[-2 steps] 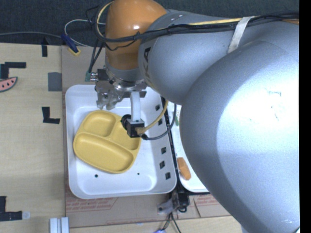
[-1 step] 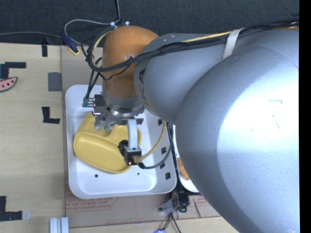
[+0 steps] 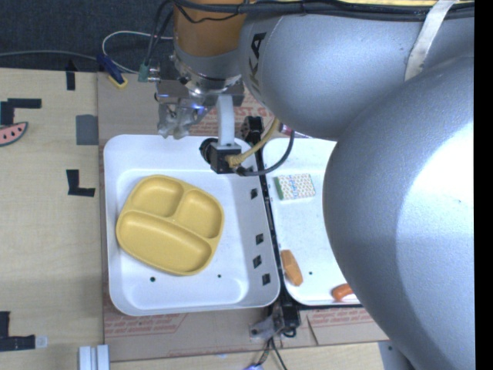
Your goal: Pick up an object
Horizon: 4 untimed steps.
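The grey arm [image 3: 385,129] covers much of the right bin [image 3: 308,230], where a patterned packet [image 3: 296,186] and two orange pieces [image 3: 291,268] lie. A yellow divided tray [image 3: 169,223] lies in the left bin [image 3: 131,153], long axis slanting from upper left to lower right. The pincer [image 3: 185,118] hovers over that bin's far rim.

Grey arm [image 3: 370,129] reaches in from right; orange band up top; tool [image 3: 202,126] points down.

A pale wood-grain table [image 3: 46,230] fills the left side, marked with short black tape strips [image 3: 77,185] and a grey square patch [image 3: 87,129]. Brown cardboard [image 3: 123,99] lies under the bins, and a dark carpet-like surface [image 3: 69,14] runs along the top.
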Tool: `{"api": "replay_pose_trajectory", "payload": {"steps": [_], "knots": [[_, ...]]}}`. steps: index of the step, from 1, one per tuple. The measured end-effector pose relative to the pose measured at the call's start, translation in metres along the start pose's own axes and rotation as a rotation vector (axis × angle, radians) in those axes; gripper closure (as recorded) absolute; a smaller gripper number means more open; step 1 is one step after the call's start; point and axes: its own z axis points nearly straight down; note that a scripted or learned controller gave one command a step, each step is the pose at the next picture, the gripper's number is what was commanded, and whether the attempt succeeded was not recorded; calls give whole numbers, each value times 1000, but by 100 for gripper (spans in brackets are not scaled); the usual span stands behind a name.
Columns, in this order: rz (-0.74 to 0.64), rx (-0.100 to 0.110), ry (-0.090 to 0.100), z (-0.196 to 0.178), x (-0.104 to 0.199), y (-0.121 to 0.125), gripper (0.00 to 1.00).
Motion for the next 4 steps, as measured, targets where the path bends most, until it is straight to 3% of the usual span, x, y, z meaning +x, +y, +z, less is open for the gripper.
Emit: {"api": "replay_pose_trajectory", "payload": {"steps": [1,2,3,4], "knots": [[0,2,-1,1,0,0,0],[0,7,-1,144,0,-21,0],[0,5,0,178,0,-74,0],[-1,-4,3,242,1,8,0]]}}
